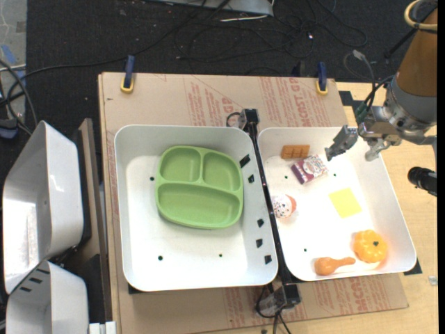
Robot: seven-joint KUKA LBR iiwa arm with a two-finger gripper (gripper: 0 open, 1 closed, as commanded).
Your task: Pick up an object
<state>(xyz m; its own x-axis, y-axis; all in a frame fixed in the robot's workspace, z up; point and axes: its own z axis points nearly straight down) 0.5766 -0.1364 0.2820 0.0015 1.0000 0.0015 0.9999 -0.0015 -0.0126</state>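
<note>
Toys fill the right bin (389, 186), a green plate (200, 187) the left; fingers (342, 143) spread apart, holding nothing

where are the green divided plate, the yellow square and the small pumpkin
green divided plate (200, 187), camera view, on the ridge between its compartments
yellow square (345, 203), camera view, on the middle of its flat top
small pumpkin (369, 246), camera view, on its rounded orange body
</note>
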